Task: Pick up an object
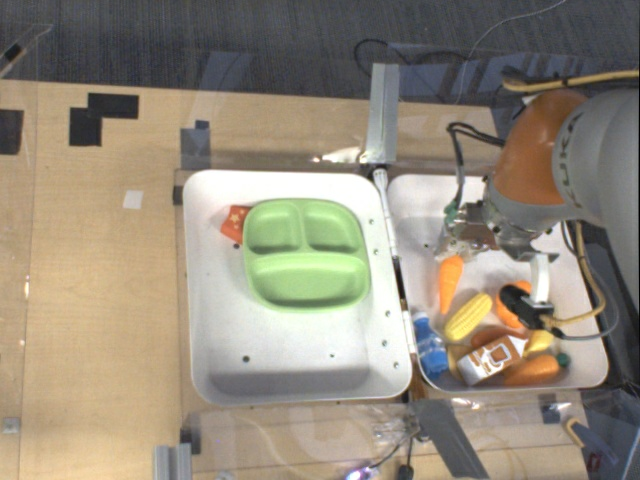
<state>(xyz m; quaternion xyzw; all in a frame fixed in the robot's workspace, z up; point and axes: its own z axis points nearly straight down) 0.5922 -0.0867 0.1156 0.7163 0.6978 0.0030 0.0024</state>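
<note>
My gripper (468, 236) hangs low over the upper middle of the right bin (415, 203), under the orange-banded wrist. Just below it lies an orange carrot (448, 284), its upper end close to the gripper's tip; I cannot tell whether they touch. A yellow corn cob (468, 315) lies right of the carrot. A brown bottle with a white label (492, 356) and a blue bottle (431, 347) rest along the bin's front edge. More orange and yellow toy food (533, 368) is piled at the front right.
The left bin (215, 348) holds a green divided plate (303, 252) with a small red-orange item (234, 224) at its left edge. A metal post (382, 118) stands behind the wall between the bins. Cables run behind the right bin.
</note>
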